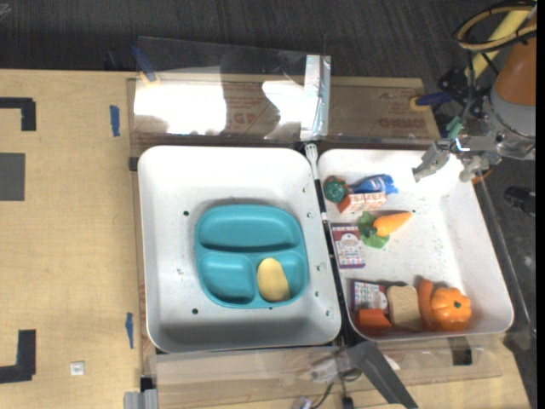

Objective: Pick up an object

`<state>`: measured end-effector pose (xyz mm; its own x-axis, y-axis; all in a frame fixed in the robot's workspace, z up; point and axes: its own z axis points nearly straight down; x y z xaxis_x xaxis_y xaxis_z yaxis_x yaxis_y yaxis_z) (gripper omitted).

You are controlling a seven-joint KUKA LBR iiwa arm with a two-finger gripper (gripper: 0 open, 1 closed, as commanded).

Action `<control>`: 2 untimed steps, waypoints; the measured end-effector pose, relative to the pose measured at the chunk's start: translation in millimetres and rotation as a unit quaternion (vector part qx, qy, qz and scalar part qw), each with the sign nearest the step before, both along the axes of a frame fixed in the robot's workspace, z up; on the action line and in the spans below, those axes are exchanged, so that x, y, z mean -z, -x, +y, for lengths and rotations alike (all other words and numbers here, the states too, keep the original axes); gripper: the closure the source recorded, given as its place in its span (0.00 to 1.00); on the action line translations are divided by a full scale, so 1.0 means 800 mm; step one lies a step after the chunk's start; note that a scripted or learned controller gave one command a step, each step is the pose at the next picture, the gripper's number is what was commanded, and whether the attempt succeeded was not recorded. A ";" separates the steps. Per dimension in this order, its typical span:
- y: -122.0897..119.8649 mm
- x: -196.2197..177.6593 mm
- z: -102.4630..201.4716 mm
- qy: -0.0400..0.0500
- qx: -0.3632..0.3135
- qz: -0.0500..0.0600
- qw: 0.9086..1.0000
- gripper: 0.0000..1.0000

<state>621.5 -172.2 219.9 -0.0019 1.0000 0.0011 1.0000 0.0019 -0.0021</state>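
My gripper (448, 168) hangs over the far right corner of the right bin (443, 228), open, with nothing between its spread fingers (426, 164). Below and to its left lie a blue bottle (375, 183), a red and green toy (334, 189) and a small carton (367, 200). A carrot (391, 223) rests near the bin's middle, beside a patterned box (347, 247). Along the near wall sit a second small box (368, 295), a tan block (406, 307) and an orange pumpkin (450, 308).
The left bin (170, 228) holds a teal divided tray (247, 245) with a yellow potato-like object (272, 279) in its near right compartment. A clear plastic sheet (230, 92) stands behind the left bin. Cables (490, 24) hang at the top right.
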 end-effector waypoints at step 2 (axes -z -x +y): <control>0.015 0.162 0.033 0.003 -0.035 -0.006 0.999 0.00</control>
<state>609.2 -145.4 90.1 -0.0726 0.9974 -0.0049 0.9973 0.0726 0.0105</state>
